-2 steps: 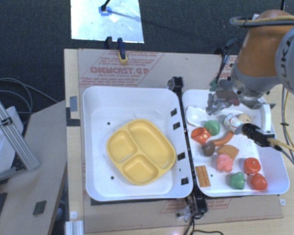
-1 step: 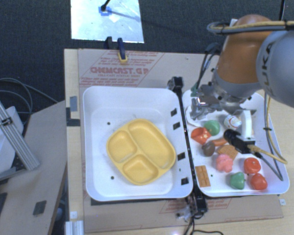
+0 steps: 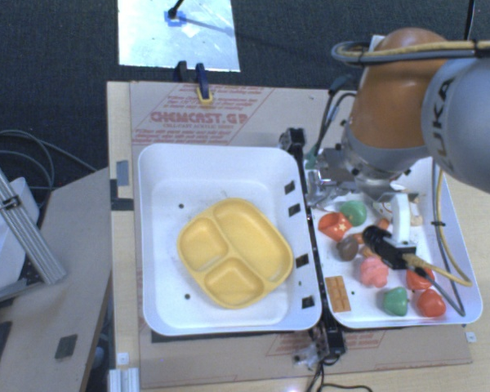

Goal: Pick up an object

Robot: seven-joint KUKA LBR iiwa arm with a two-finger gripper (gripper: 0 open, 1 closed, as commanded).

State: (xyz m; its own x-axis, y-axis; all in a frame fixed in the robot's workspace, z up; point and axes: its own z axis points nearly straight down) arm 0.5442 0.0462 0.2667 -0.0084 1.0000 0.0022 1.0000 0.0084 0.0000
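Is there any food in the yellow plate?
Empty. All three sections of the yellow plate show bare yellow; the toy food lies in the other bin.

Toys [image 3: 374,271] crowd the right bin [image 3: 461,305]; left bin's rim area [image 3: 171,186] lies open

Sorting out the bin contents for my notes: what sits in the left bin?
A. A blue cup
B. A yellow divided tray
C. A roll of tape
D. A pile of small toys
B: the yellow divided tray lies inside the left bin, with three compartments showing.

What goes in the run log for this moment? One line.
arm: over right bin | gripper: above toys | left bin: yellow divided plate | grasp: unconfirmed
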